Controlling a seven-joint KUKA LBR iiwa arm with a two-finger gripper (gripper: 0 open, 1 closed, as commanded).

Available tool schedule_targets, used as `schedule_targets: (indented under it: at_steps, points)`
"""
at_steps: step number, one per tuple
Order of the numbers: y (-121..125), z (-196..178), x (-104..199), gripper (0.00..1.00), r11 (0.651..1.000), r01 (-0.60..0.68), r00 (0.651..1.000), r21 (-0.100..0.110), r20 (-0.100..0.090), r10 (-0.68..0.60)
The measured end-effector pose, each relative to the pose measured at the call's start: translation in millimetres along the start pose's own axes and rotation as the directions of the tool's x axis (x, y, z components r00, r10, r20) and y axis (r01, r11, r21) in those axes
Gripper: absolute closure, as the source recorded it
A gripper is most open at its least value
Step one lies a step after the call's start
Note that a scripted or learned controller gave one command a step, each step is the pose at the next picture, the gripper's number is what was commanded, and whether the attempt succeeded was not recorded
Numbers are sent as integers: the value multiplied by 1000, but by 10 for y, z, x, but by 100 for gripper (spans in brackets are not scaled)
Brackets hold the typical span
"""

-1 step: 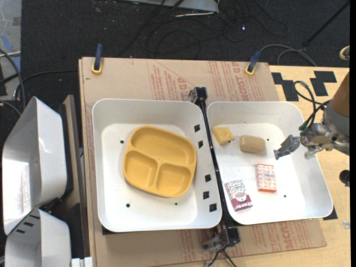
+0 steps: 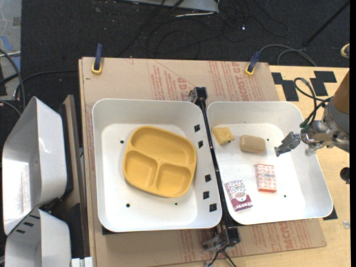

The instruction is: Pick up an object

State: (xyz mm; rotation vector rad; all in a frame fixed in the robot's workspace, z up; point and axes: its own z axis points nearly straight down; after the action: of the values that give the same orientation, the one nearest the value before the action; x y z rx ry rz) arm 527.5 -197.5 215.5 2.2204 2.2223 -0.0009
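Claw [image 2: 288, 144] time: it hangs over the right side of the right bin [image 2: 311, 166], and nothing sits between its tips. I cannot tell if it is spread apart or closed, because it looks small and dark from up here.

Four small things lie in that bin. A tan block [image 2: 252, 144] is the closest one, just to the left of the claw. A yellow chunk [image 2: 223, 135] lies past it, near the wall between the bins. A red and white packet [image 2: 266, 178] lies lower down, and a purple and white carton [image 2: 238, 195] lies near the front corner. In the left bin [image 2: 108, 166] rests a big yellow tray [image 2: 159, 161] with three parts — too wide for an easy grab, I think.

My guess is that the job has only begun — the claw is getting close, and nothing is lifted yet. Next it needs to slide left a bit, stop right above the tan block, go down around it, and squeeze. The block looks smooth and rounded, so it might slip out.
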Motion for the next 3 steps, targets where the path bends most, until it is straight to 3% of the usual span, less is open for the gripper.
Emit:
schedule_targets:
  at_steps: [2, 3]
  points:
    - [44, 1154, -6, 0, 1000, -4, 1000, 0, -1, 4]
    - [66, 1006, -13, 100, 1000, -3, 1000, -8, 2, 3]
